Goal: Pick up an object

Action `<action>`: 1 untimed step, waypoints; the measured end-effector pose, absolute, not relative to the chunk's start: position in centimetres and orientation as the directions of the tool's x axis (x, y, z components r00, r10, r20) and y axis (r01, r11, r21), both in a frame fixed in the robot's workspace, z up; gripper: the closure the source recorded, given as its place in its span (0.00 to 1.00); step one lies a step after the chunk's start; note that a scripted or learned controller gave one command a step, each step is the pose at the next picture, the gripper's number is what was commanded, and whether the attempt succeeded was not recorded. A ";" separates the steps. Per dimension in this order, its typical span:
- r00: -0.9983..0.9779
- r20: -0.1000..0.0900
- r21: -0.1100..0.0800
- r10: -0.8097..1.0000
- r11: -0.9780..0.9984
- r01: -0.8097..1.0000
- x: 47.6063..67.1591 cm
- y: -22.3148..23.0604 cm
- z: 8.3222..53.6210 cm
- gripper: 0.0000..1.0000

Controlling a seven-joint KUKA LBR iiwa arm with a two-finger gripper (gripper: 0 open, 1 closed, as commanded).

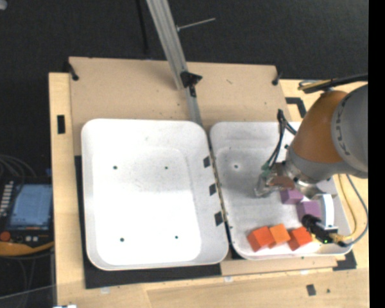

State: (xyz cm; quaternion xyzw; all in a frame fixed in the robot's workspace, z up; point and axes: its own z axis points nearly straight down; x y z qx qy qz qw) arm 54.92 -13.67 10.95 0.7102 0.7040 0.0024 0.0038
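Observation:
My gripper point(265, 187) hangs low over the middle of the right bin point(239, 147), reaching in from the right under the orange-banded wrist. Just right of it lies a small purple block point(287, 196), partly covered by the wrist, and a second purple block point(310, 208) lies a little farther right and nearer the front. Three orange blocks point(262, 237) point(280, 232) point(299, 238) sit in a row along the bin's front edge. Nothing visible is held under the gripper.
The left bin point(144, 191) stands beside the right one, joined by small clips along the shared wall. A slanted metal pole point(170, 37) rises from the back of the bench. The arm's body covers the right bin's far right side.

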 end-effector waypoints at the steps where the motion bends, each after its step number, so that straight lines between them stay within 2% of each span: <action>1: -0.003 -0.002 0.008 1.000 0.003 1.000 55.6 -13.9 17.3 1.00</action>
